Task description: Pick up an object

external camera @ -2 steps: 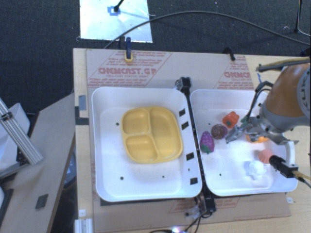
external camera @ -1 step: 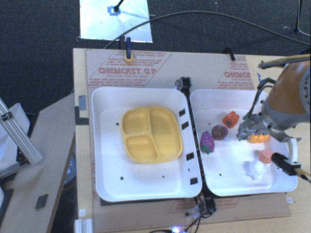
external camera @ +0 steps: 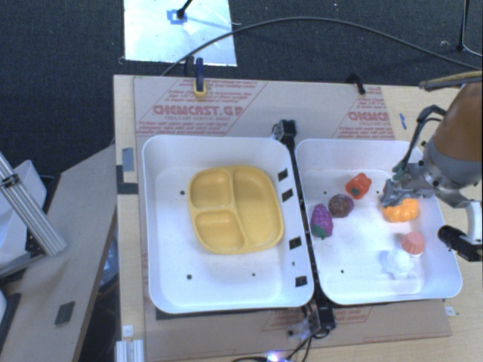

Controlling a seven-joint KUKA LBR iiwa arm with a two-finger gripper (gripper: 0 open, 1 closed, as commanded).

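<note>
The bench (external camera: 249,100) fills the centre of the frame, its bare board printed with red lettering along the upper part. Two shallow white bins sit on it side by side. The left bin (external camera: 162,225) holds a yellow divided plate (external camera: 234,207) with three compartments, lying flat near the bin's middle. The right bin (external camera: 362,285) holds the loose items. The arm (external camera: 460,138), grey with an orange band, enters from the right edge of the frame and reaches down over the upper right part of the right bin. The gripper (external camera: 394,194) sits directly above an orange toy (external camera: 400,211), touching or nearly touching its top; whether the jaws are open, closed or gripping that toy cannot be determined from this view. A red-orange toy (external camera: 358,185) lies just left of the gripper, toward the upper middle of the right bin. A dark round toy (external camera: 340,205) lies below and left of it, next to a purple toy (external camera: 322,220) near the bin's left wall. A pink toy (external camera: 413,242) lies below the orange toy, and a white toy (external camera: 398,262) lies just below the pink one, toward the lower right corner.
</note>
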